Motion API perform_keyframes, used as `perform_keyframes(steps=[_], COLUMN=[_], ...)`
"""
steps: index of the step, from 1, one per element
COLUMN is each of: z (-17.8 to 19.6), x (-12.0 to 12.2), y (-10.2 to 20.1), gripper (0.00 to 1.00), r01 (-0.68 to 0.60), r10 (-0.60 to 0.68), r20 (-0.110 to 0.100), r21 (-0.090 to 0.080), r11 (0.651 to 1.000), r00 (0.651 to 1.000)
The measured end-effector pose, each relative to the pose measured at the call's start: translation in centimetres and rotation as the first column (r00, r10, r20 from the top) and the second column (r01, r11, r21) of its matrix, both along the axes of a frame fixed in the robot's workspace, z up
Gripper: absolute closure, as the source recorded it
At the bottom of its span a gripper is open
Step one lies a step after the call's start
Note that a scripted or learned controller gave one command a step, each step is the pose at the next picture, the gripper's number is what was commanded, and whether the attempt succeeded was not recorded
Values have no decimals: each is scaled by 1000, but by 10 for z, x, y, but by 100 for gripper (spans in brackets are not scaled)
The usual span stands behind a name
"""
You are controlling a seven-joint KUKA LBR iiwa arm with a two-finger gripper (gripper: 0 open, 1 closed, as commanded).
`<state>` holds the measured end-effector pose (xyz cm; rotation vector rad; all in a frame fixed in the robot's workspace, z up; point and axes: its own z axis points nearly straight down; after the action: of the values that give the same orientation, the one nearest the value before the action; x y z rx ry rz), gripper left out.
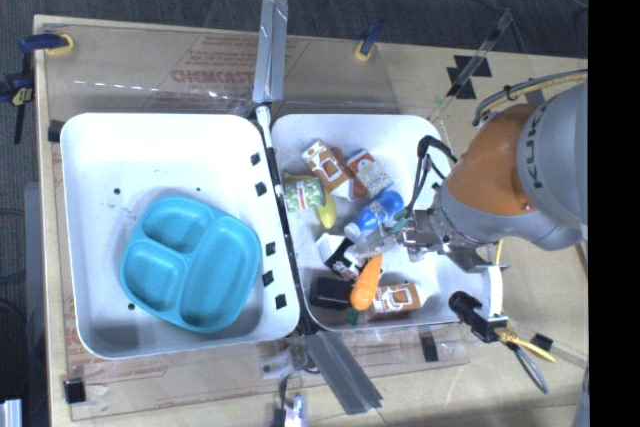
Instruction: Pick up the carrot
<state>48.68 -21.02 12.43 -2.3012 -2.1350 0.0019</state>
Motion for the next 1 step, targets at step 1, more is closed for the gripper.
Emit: perform_keyframes(steps=[1], z=[-19], x=[6], y=[18], gripper=[0], r01=[-16], r10=[16], r20=[20], r21=[-12], r11=[1000], r00=[1000])
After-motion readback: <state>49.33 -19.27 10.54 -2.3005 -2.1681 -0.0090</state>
